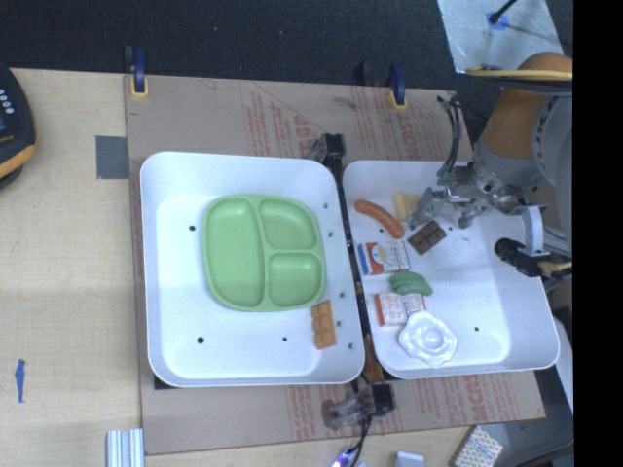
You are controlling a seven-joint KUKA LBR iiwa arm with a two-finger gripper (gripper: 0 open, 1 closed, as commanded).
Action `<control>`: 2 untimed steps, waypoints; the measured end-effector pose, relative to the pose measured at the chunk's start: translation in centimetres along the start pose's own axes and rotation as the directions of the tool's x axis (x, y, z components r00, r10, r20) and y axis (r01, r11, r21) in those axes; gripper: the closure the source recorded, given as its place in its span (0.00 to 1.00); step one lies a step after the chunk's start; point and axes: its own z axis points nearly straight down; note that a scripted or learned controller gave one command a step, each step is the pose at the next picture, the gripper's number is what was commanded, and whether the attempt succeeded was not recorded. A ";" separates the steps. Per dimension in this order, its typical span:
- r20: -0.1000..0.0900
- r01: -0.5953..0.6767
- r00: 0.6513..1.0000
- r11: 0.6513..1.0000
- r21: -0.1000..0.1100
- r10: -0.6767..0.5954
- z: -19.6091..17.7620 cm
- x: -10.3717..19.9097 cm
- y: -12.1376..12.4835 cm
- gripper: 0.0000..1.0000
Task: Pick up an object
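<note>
Now the metal claw (435, 224) is hovering low over the small flat brown block (426, 237) in the right white bin (521, 329), probably lining up to grasp it; I cannot tell its state.

A robotics lab test station: two white bins (156, 261) sit on a cardboard sheet (253, 115) clamped to the wooden tabletop (58, 290) with blue clamps (137, 71), toy food and a green divided plate (263, 251) inside, dark carpet (243, 13) beyond.
</note>
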 end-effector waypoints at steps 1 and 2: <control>0.006 -0.011 1.000 0.999 -0.031 0.011 -0.1 -4.0 -5.3 0.00; 0.002 -0.003 1.000 0.999 -0.032 0.003 0.0 1.3 -7.1 0.00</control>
